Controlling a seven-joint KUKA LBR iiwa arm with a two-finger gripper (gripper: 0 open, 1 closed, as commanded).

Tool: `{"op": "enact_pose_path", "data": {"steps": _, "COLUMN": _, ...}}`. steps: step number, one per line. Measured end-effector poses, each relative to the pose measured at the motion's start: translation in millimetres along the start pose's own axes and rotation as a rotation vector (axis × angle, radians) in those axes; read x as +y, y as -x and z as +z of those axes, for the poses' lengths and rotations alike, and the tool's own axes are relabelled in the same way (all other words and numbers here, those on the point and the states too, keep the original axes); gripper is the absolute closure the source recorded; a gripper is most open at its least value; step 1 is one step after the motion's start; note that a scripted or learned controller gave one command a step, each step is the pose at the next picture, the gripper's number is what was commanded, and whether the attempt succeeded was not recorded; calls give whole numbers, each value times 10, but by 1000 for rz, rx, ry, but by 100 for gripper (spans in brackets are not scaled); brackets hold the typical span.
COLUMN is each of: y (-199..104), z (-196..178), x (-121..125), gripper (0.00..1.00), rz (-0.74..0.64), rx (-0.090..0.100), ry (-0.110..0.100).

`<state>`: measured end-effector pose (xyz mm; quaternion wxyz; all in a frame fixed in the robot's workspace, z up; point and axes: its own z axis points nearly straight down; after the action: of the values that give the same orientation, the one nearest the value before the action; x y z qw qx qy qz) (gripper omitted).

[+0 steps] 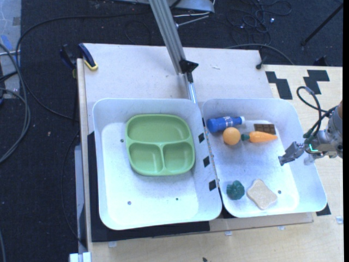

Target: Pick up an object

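mostly cut off, gripper (287,158) over right bin (305,124); grip state unclear.

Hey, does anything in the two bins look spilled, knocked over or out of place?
Nothing stands out. The green plate lies flat in the left bin; the bottle, orange, carrot and bread rest loosely in the right bin.

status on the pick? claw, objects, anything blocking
Claw at right bin's right edge, nothing held. Orange ball, carrot, blue bottle, bread slice untouched. Path unobstructed.
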<state>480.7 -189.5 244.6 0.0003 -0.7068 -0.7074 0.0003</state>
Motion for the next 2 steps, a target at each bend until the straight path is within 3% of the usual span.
{"op": "enact_pose_path", "data": {"steps": 1, "y": 0, "z": -2, "x": 1, "gripper": 0, "rz": 0, "rx": 0, "ry": 1}}
{"op": "enact_pose_path", "data": {"steps": 2, "y": 48, "z": 573, "x": 70, "gripper": 0, "rz": 2, "rx": 1, "ry": -4}}
